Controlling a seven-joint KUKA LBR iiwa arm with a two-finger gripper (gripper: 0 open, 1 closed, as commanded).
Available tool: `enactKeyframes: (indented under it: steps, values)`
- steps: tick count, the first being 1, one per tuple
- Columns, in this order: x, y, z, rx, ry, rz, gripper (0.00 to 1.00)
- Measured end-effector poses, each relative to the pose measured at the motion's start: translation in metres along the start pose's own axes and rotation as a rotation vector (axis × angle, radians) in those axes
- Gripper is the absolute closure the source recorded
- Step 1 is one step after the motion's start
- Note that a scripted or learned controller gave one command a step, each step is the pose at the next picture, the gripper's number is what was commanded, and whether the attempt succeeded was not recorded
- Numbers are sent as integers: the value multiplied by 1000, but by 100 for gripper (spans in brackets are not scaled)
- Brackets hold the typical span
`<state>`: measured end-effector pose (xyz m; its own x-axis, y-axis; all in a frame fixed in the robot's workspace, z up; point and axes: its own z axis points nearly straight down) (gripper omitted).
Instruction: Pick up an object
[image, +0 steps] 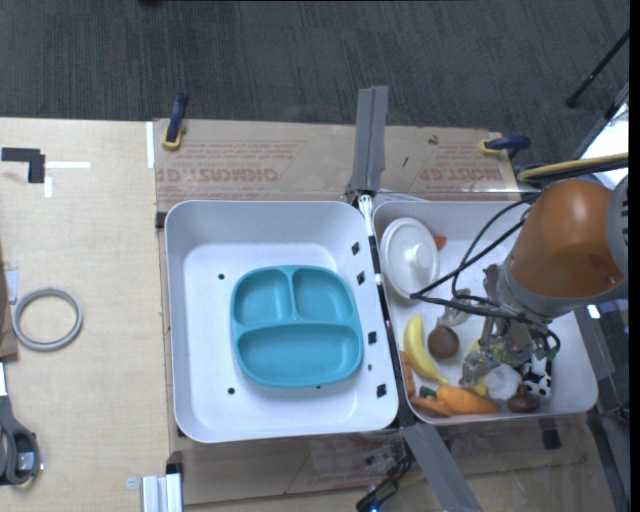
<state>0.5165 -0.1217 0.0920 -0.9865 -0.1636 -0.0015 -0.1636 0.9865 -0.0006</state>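
The gripper (503, 350) hung low in the right bin (455, 212), its opening impossible to judge among cables. Crowded around it lay small objects (500, 382): a brown ball (443, 343) and banana (420, 350) to its left, a carrot (465, 401) below, a black-and-white toy (539, 381) partly hidden. Farther up-left sat a white bowl (411, 256). The left bin (190, 300) held a teal divided plate (297, 325).

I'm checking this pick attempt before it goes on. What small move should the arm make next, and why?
Probably a short straight descent. The gripper hangs over the front right corner of the right bin, above a crowded heap near the carrot and banana. No item shows between its fingers, so nothing is held yet; going lower should bring one within reach.
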Motion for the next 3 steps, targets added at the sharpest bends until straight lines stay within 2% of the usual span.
enactKeyframes:
  steps: [1, 2, 3]
  values:
    - [-9, -103, -1, 2, -5, 23, 0]
    - [-3, -90, 0, 0, -1, -13, 0]
    - [-47, -53, -1, 0, -4, -3, 0]
